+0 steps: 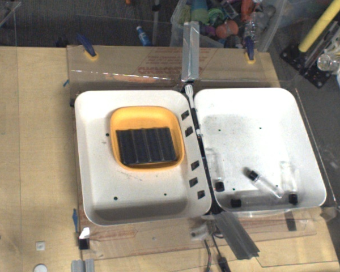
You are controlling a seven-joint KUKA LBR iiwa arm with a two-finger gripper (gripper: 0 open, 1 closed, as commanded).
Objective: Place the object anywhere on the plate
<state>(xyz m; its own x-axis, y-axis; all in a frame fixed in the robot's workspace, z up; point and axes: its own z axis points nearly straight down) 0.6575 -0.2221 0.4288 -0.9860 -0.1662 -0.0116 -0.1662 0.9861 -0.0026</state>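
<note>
On the wooden table (28, 152) two shallow white bins sit side by side, their inner edges touching along a seam marked by a row of small black tabs (194, 164). The left bin (90, 169) holds an orange plate (120, 118) with rounded corners, lying flat towards the bin's upper middle. A dark ridged slab (146, 145), rectangular and grooved in parallel strips, rests squarely on the plate, its edges inside the plate's rim and slightly nearer the lower edge. The right bin (255, 112) carries a small clear tube with a black tip (256, 178), lying at a slant near the bin's lower part, well apart from the plate. A few small black blocks (236, 203) sit along that bin's lower rim, and faint dark specks dot its floor. How far the pincer is open, and whether it has hold of anything, I cannot tell from this view. Behind the bins a sheet of brown card (136, 64) lies on the table, pinned by blue clamps (89, 51) at its corners, and a grey metal bar (190, 52) stands upright at the seam. Farther back a clear tub of coloured toys (226, 7) sits beside a yellow tube (327, 16) leaning at the upper right.
</note>
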